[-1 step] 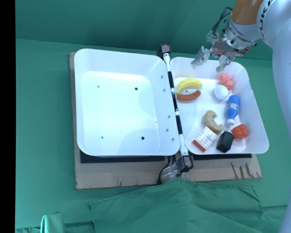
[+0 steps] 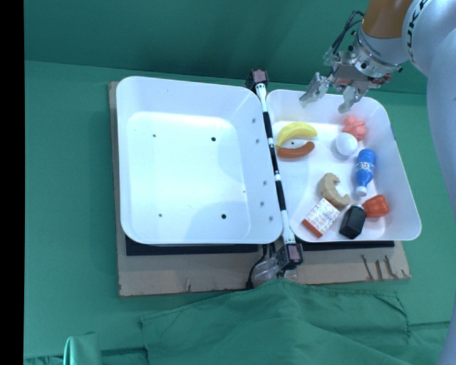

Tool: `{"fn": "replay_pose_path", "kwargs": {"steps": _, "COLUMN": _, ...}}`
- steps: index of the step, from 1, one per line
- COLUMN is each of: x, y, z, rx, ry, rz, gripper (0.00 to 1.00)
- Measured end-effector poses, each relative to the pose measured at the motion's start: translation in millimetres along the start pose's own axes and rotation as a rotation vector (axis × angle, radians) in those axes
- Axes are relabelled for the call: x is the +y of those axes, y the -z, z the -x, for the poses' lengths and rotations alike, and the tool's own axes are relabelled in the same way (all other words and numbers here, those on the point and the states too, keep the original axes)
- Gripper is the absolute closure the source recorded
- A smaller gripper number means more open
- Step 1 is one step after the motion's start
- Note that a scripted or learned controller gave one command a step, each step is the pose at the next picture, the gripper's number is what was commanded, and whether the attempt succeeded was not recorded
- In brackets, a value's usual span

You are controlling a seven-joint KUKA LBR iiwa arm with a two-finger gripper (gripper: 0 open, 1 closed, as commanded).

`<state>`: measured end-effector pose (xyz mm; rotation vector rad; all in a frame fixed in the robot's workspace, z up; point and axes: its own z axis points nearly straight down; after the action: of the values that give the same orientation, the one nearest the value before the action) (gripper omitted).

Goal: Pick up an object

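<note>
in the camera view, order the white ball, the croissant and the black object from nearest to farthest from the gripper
From the gripper, open above the right bin's far end:
1. White ball, just below it near the far end.
2. Croissant, mid-bin.
3. Black object, at the near edge of the right bin.

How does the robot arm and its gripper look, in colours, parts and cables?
The grey arm has smooth rounded links and an orange band above the wrist. Below it sits a silver metal gripper with two pale fingers. Thin dark cables loop beside the wrist. Dark lettering marks the arm.
</note>
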<state>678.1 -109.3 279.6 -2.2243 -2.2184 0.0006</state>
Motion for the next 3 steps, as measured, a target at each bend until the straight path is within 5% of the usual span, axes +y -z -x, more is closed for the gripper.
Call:
{"fn": "replay_pose_path", "kwargs": {"steps": 2, "x": -0.9, "y": -95.0, "z": 4.5, "rx": -0.001, "ry": -0.001, "rz": -0.006, "gripper": 0.0}}
{"fn": "replay_pose_path", "kwargs": {"steps": 3, "x": 1.7, "y": -79.9, "z": 5.8, "rx": -0.004, "ry": -0.003, "rz": 0.005, "gripper": 1.0}}
